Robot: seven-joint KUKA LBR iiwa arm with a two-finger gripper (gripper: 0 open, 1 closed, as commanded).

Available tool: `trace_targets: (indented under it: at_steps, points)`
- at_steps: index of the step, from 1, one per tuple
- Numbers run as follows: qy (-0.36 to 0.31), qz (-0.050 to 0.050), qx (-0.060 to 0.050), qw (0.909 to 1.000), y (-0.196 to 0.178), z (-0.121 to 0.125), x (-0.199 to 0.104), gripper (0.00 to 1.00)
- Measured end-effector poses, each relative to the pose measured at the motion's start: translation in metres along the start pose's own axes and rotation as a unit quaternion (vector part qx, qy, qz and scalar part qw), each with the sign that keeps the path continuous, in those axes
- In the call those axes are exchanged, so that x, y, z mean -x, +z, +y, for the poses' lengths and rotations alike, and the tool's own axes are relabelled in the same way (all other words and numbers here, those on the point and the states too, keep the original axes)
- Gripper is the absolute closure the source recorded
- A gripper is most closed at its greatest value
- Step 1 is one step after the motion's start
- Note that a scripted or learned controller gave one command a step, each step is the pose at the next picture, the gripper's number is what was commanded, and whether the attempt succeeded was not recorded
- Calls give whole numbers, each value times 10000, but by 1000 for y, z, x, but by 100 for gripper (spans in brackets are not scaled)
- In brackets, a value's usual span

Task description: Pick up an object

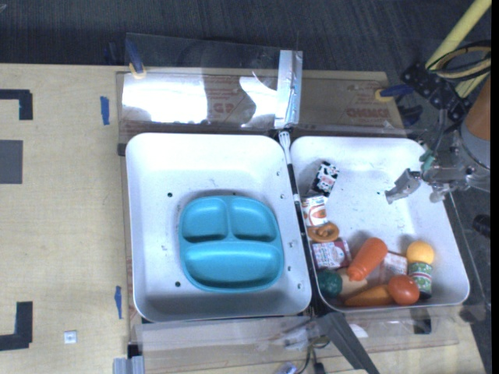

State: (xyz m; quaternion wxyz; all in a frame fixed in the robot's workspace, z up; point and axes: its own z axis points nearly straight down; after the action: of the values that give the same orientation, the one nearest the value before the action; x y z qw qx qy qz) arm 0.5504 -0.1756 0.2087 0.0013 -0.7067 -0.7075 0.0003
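Note:
My gripper (419, 190) hovers over the right side of the right bin (366, 150), near its right wall. Its fingers (398, 188) stand apart, open, with nothing between them. The toy food lies lower in this bin, clear of the gripper: an orange bottle (366, 258), a yellow lemon (420, 252), a red tomato (403, 289), a carrot (366, 296), a green piece (329, 284) and a small can (422, 276). Along the bin's left wall lie a black-and-white carton (326, 178), a red-and-white packet (315, 209), an orange ring (323, 231) and a pink packet (332, 252).
The left bin (156, 178) holds a blue divided plate (231, 241). A clear plastic panel (210, 92) stands behind the left bin. Cables and a yellow hose (460, 29) hang at the upper right, beside the arm.

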Motion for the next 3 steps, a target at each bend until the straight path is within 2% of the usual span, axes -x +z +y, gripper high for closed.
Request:
trace_targets:
  at_steps: [1, 2, 3]
  points:
    - [-170, -8, 2, 9999, 100, 10, -73, 0]
    - [1643, -10, 18, 9864, 121, 97, -64, 0]
    - [1680, -3, 55, 9858, 19, 119, -87, 0]
